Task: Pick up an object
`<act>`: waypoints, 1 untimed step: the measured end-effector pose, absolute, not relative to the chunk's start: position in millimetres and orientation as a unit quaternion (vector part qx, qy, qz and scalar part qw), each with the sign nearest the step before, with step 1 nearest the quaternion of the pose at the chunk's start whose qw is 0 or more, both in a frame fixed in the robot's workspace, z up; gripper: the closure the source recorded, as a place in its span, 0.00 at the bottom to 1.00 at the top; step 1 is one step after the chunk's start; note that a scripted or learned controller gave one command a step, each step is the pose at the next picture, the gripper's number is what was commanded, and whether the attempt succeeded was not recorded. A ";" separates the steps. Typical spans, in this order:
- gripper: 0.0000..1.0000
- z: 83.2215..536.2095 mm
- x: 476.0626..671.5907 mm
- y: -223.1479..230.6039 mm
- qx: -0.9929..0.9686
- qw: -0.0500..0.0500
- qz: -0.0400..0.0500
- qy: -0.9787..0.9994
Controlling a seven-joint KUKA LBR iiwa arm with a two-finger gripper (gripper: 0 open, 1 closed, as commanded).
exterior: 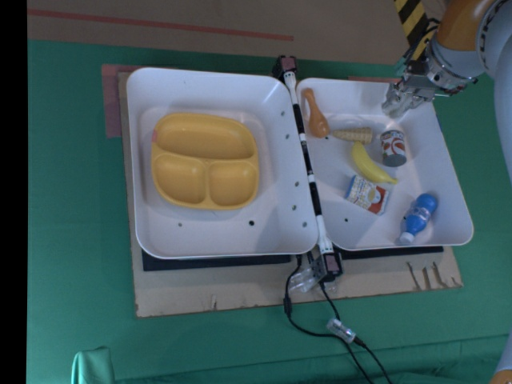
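Note:
My gripper (pixel 398 107) hangs over the far right part of the right bin (pixel 448 178), fingers pointing down, with nothing seen between them. Just below it stands a small tin can (pixel 393 147). A banana (pixel 370 165) lies beside the can, a waffle cone (pixel 353 134) just beyond the banana. An orange bottle-shaped toy (pixel 314 114) rests near the bin's left wall. A small snack box (pixel 368 194) lies in the middle and a blue and white bottle (pixel 419 217) near the front right corner.
The left bin (pixel 144 94) holds a yellow divided plate (pixel 205 160). A black and white divider bar (pixel 306 162) runs between the bins. Cables (pixel 320 310) trail off the front of the cardboard base (pixel 208 294) onto the green bench.

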State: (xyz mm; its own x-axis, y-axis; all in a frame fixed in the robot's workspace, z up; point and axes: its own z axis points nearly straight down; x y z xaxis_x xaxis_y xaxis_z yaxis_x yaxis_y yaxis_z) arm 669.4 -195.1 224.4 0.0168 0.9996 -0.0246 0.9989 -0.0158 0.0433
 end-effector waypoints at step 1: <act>0.00 224.3 669.3 -195.1 0.713 0.024 0.006 0.701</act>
